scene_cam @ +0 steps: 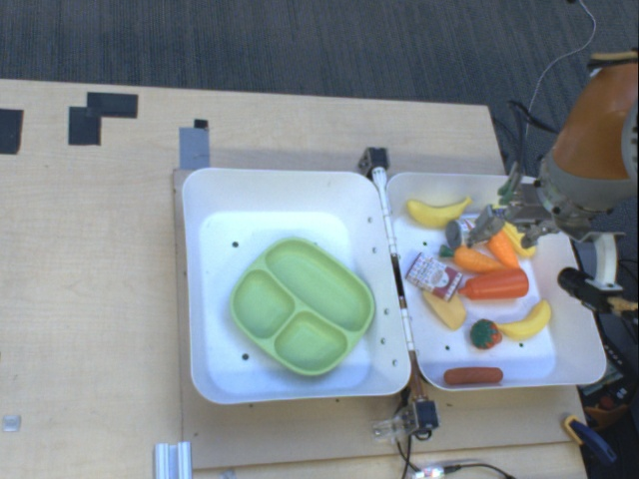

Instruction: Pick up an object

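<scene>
A: Here we are above the bench, two white bins side by side; the left bin (200, 297) carries a green divided plate (303, 305) with three compartments, sitting a little toward the near side.

B: And the right bin (574, 367) is where the crowd is; a yellow banana (436, 210) up at the far left corner, a second banana (529, 321) lower right, a long red pepper (494, 285) across the middle.

A: Just above that pepper an orange carrot (477, 260) lies pointing left; beside it a small printed packet (435, 274), red and white, tilted; below the packet a pale yellow wedge (447, 309), touching it or nearly so.

B: Down front a little red and green fruit (485, 334), strawberry-like, sits next to the lower banana; nearest the front wall lies a brown sausage (473, 375), well apart from the rest.

A: Now the arm; grey body with the orange band, reaching in from the right, and the gripper (491, 226) is down over the far part of the right bin, right above the carrot and a small orange and yellow piece (507, 246).

B: Jaws open or shut? I cannot tell from up here; grey metal blurs together, and nothing is plainly caught in it.

A: Agreed; every toy looks to be resting on the bin floor.
</scene>
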Robot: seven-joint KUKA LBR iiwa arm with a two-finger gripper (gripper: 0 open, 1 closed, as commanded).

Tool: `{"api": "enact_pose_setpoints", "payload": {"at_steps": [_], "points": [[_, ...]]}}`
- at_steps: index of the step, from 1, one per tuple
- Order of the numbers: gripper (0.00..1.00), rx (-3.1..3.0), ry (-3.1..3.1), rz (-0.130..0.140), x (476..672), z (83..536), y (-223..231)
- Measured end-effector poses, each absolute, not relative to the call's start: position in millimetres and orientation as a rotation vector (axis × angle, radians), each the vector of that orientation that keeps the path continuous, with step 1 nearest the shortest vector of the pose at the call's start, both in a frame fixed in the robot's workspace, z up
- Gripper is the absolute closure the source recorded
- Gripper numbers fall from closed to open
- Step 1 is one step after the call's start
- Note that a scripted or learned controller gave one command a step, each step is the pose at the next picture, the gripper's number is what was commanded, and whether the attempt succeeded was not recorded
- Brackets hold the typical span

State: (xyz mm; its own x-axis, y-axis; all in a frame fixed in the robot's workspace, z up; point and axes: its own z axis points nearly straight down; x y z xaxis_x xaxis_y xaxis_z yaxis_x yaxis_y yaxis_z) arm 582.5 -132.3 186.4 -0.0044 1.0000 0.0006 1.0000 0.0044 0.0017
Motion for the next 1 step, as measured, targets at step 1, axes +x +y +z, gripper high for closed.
{"api": "enact_pose_setpoints", "payload": {"at_steps": [1], "points": [[0.00,2.211,2.223,0.007,598.7,86.5,-113.8]]}}
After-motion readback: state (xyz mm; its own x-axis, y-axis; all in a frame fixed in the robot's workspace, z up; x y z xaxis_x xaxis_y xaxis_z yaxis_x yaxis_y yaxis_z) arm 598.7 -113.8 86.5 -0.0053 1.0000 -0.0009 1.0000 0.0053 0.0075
